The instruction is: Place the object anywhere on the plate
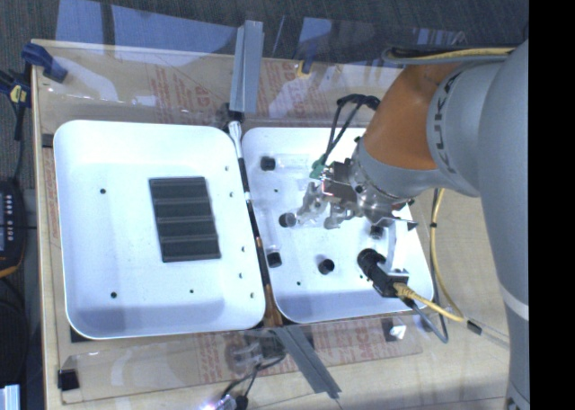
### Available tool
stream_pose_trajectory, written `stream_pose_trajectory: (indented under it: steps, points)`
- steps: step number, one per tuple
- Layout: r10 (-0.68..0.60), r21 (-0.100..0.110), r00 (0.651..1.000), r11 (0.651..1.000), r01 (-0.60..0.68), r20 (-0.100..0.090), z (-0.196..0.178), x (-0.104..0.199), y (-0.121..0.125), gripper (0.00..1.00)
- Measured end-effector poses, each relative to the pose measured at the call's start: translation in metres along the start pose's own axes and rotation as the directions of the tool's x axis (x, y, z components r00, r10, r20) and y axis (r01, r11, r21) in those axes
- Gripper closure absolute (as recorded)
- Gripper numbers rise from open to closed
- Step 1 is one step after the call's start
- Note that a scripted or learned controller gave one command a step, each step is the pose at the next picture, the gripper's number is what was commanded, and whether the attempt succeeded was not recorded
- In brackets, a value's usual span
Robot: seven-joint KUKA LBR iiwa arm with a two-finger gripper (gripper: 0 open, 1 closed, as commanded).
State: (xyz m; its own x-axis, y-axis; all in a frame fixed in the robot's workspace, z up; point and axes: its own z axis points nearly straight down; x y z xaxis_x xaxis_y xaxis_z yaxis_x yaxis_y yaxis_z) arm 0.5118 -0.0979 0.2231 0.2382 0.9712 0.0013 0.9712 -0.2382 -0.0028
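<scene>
Gripper (316, 209): we see it low in the right bin (296, 305).
Jaws: we cannot tell.
Plate (184, 218): dark, ribbed, in the left bin (90, 147), far from the jaws.
Small dark thing (288, 219): just beside the jaws.

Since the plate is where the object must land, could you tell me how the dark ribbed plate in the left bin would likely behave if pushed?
The dark ribbed plate lies flat on the left bin floor, so it probably won't tip or roll. Its straight edges and even ribs suggest it is stiff. On the smooth white floor it may slide if nudged.
</scene>
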Motion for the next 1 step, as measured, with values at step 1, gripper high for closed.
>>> stream_pose_trajectory:
  steps: [1]
  points:
    - [-0.181, 0.001, 0.984, 0.984, 0.181, 0.001, -0.0284, 0.0677, 0.0021, 1.0]
